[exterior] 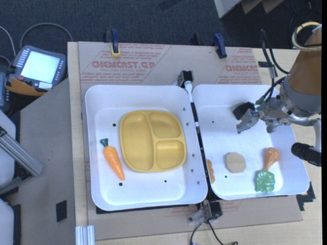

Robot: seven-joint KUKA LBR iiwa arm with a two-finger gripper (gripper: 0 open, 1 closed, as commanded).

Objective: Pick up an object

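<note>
My gripper [258, 122] hangs over the far middle of the right bin [219, 98], open, with nothing between its fingers [245, 122]. Nearer the front of that bin lie a round tan disc [235, 162], an orange cone-shaped toy [271, 157] and a green leafy toy [264, 181]. The disc sits a little below and left of the gripper, apart from it. A small orange piece [210, 170] rests against the bin's left wall.
The left bin [97, 137] holds a yellow divided plate [152, 139] and a toy carrot [113, 160] beside it. A ridge [194, 121] separates the two bins. A handheld screen unit [38, 68] lies off the bench at the far left.
</note>
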